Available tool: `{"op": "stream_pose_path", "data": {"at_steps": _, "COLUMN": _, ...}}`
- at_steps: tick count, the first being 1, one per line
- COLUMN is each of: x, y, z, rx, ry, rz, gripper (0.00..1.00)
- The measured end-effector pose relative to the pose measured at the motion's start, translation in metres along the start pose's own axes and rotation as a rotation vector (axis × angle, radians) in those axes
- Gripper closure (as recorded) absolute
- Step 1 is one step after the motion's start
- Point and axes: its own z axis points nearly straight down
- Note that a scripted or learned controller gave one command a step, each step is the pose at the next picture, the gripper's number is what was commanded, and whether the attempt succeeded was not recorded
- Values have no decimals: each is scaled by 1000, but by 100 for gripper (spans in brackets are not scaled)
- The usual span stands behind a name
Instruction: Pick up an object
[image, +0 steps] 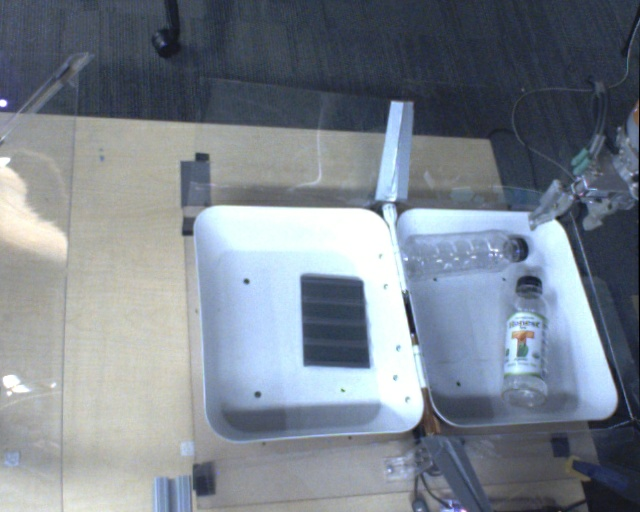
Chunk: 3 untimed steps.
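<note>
Camera view, labelled bottle (525, 343) lengthwise, cap toward far wall, right bin (590, 300)

Gripper (562, 205): at about two o'clock in the camera view, close to the right edge. Metallic, pale grey, with thin finger-like parts pointing toward nine o'clock, tips low and left of the body. Blurred and small; finger spacing not discernible. Nothing visible between the tips. Wrist assembly (612, 180): directly at three o'clock from the gripper, partly cut by the frame edge, with looping cables above it toward twelve o'clock.
</note>
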Motion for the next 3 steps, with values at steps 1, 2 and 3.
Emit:
{"op": "stream_pose_path", "data": {"at_steps": 1, "x": -3, "y": -18, "z": 163, "rx": 1, "ry": 1, "rz": -76, "gripper": 0}}
{"op": "stream_pose_path", "data": {"at_steps": 2, "x": -7, "y": 7, "z": 184, "rx": 64, "ry": 6, "rz": 169, "gripper": 0}}
{"op": "stream_pose_path", "data": {"at_steps": 3, "x": 1, "y": -55, "z": 185, "rx": -5, "ry": -1, "rz": 1, "gripper": 0}}
